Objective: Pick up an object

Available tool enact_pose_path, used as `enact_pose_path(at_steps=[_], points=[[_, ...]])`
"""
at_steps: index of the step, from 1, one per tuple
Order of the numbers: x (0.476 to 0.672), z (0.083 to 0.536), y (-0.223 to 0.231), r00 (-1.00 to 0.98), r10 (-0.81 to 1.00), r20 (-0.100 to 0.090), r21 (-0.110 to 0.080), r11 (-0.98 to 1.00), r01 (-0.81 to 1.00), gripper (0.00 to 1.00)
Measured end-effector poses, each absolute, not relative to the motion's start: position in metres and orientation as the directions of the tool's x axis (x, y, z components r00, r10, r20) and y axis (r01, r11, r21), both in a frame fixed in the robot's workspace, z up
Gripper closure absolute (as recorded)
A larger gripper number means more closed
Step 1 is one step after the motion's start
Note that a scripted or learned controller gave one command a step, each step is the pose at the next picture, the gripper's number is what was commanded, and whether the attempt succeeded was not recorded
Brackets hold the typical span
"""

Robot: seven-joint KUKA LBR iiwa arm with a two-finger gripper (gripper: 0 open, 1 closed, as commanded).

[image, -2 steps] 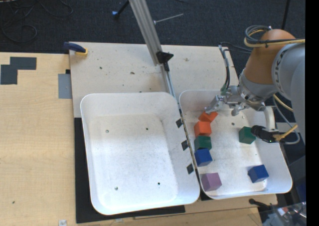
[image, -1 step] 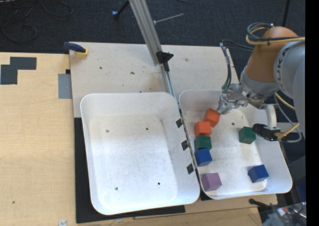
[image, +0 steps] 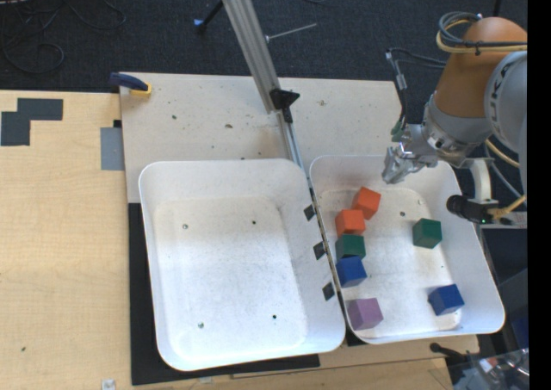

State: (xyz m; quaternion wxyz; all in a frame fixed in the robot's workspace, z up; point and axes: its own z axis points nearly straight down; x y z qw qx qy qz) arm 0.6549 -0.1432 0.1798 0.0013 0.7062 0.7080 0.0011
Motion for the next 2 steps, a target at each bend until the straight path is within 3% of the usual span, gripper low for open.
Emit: enact_pose_path(at_steps=[1, 2], points=[[0.656, 0.23, -0.144, -0.003, 1.0, -0.001, 0.004, 0.003, 1.0, 1.0], [0.633, 0.237, -0.104, -0.003, 1.0, 0.002, -0.004, 0.003, 1.0, 1.0]])
